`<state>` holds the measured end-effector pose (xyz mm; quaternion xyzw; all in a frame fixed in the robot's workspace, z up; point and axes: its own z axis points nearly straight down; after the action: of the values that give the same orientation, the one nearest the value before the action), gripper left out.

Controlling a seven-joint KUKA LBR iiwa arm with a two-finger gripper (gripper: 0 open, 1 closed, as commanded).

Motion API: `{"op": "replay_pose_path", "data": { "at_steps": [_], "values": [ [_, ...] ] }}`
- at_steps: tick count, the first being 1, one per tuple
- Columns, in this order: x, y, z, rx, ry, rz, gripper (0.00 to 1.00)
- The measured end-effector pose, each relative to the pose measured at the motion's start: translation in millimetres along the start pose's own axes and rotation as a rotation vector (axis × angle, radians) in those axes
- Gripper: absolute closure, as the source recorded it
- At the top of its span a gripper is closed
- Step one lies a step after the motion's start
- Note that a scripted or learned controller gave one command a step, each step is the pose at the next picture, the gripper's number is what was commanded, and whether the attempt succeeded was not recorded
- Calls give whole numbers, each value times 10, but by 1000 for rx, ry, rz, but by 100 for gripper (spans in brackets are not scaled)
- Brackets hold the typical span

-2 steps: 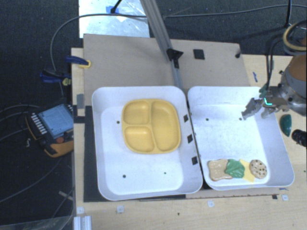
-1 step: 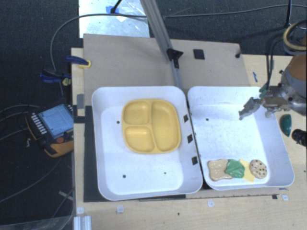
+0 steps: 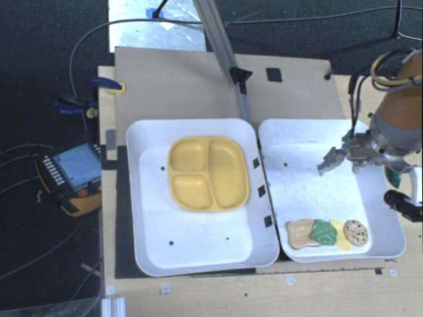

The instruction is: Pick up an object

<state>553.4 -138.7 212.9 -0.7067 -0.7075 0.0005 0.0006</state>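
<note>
On the bench [image 3: 218, 84], the left bin [image 3: 149, 243] carries a yellow divided plate [image 3: 209, 174] near its middle; leave it alone, for it is broad and flat and offers poor purchase. In the right bin [image 3: 310, 137], the likelier picks lie in a row along the near wall: a tan slice of toast [image 3: 301, 234], a green leaf [image 3: 324, 231] touching it, a yellow scrap [image 3: 342, 240] partly under the leaf, and a speckled cookie [image 3: 355, 232] at the right end. Your end effector [image 3: 337, 156] hangs over the far half of this bin, well apart from the row and with nothing visibly in it. You would do well to bring it toward the cookie, which sits clearest of its neighbours, and come down straight. Whether the fingers stand apart or closed cannot be told, and the arm [image 3: 400, 111] is cut off at the right.
</note>
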Motion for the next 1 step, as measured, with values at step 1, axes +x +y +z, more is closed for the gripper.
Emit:
{"op": "replay_pose_path", "data": {
  "at_steps": [1],
  "values": [
    [-94,-25,485,1,0,1,0]
  ]
}}
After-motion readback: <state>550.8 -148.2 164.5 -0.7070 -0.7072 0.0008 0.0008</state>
